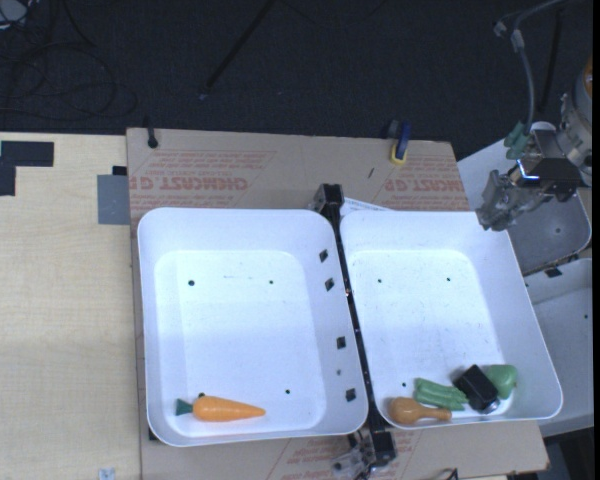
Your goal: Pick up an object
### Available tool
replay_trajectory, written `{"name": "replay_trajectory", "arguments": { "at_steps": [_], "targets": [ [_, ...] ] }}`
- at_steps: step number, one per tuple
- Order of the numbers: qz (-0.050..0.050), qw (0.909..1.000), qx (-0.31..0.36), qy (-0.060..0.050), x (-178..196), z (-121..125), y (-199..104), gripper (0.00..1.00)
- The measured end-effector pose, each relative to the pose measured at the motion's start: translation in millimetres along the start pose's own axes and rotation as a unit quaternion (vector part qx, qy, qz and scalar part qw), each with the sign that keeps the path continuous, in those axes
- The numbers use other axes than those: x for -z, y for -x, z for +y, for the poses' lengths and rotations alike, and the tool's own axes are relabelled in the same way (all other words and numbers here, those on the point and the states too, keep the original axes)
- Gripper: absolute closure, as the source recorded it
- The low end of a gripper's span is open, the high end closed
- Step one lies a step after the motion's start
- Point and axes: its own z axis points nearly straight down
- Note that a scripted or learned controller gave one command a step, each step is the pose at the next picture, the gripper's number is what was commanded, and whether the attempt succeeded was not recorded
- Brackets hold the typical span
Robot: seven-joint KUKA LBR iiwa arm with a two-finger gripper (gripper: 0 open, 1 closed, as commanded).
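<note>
- The gripper (497,211) hangs at about three o'clock from the middle of the view, just outside the upper right corner of the right bin (540,353), above the grey bench surface rather than over the bin floor; whether the pincer is apart or together I cannot tell, since it shows as a small dark, blurred cluster; nothing can be seen held in it.
- The arm's wrist (550,168), with cables looping up toward one o'clock, enters from the right edge.
- The left bin (145,298) sits side by side with the right one, their inner walls touching along a dark central divider (342,308) with clips.
- An orange carrot (227,409) with a green stub lies flat near the left bin's front wall, at about seven o'clock in that bin, pointing toward three o'clock.
- In the right bin's front right corner, at about five o'clock, a cluster lies close together: a tan pear-shaped piece (417,412), a green pod-like vegetable (440,394) just beside it, a black block (477,387) touching the pod, and a rounded green object (502,376) tucked behind the block.
- Both bins rest on a cardboard sheet (280,173) with reversed red lettering; a blue and yellow clamp (400,143) grips its far edge at twelve o'clock; a pale wooden tabletop (50,318) spreads out at nine o'clock.
</note>
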Motion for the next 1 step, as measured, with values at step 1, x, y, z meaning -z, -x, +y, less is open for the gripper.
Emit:
{"name": "replay_trajectory", "arguments": {
  "at_steps": [1],
  "targets": [
    [0.001, 1.0, 0.007, -0.004, -17.1, 20.5, -137.9, 1.0]
  ]
}}
